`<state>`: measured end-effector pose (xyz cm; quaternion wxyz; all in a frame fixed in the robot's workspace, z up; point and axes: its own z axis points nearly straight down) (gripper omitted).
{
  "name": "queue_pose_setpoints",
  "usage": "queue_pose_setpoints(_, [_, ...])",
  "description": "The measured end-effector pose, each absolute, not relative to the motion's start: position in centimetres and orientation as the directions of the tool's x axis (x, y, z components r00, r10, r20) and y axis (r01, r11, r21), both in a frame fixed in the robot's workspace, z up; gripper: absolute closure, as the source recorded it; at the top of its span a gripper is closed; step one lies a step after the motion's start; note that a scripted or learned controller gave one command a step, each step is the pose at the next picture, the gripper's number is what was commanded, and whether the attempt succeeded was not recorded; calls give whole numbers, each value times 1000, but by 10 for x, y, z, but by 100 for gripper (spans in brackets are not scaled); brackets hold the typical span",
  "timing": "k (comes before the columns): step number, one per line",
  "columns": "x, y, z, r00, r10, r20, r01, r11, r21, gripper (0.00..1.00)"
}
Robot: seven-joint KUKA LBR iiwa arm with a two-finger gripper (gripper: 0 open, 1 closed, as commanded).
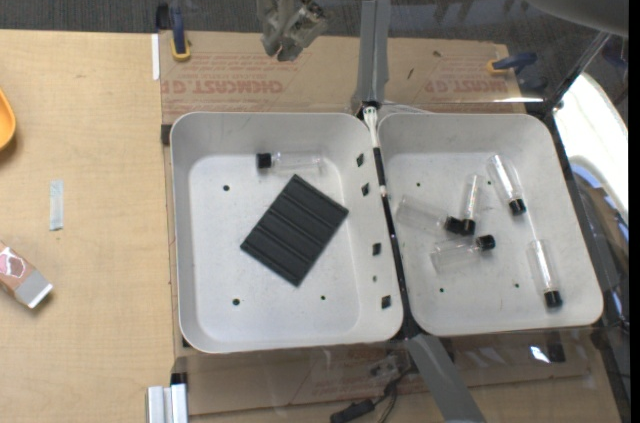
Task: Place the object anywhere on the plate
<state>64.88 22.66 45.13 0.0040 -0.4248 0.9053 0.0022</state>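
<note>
A black ridged plate (pixel 294 229) lies tilted in the middle of the left bin (pixel 190 241). Just above its far corner, a clear tube with a black cap (pixel 285 161) lies on the bin floor, apart from the plate. My gripper (pixel 290 29) hangs high over the far edge of the bench, beyond the left bin and well away from both the tube and the plate. I see nothing held in it.
The right bin (pixel 570 211) holds several clear tubes with black caps (pixel 465 211). A grey divider post (pixel 373 51) rises between the bins at the back. Small items lie on the wooden bench (pixel 80 161) to the left.
</note>
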Motion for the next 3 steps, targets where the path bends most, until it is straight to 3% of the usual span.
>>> queue_pose_setpoints(3, [654, 223, 480, -653, -757, -27, -758, 653, 0, 100])
